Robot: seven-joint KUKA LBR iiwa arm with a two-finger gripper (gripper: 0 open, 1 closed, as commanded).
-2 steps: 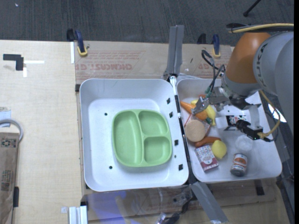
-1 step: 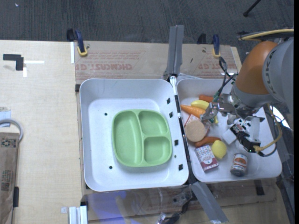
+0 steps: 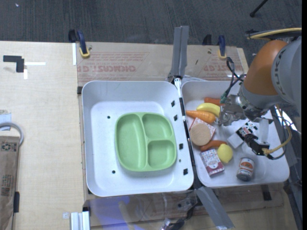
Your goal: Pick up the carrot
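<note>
The carrot is an orange tapered piece lying in the right bin, near its left wall, with its thin tip pointing left. A yellow banana rests just above it and covers part of its thick end. My gripper hangs low over the bin just to the right of the carrot and banana, close to the carrot's thick end. The grey arm with its orange band comes in from the upper right.
The right bin also holds a round tan slice, a lemon, a red box, a can, a white block and two more orange pieces. A green divided plate lies in the left bin.
</note>
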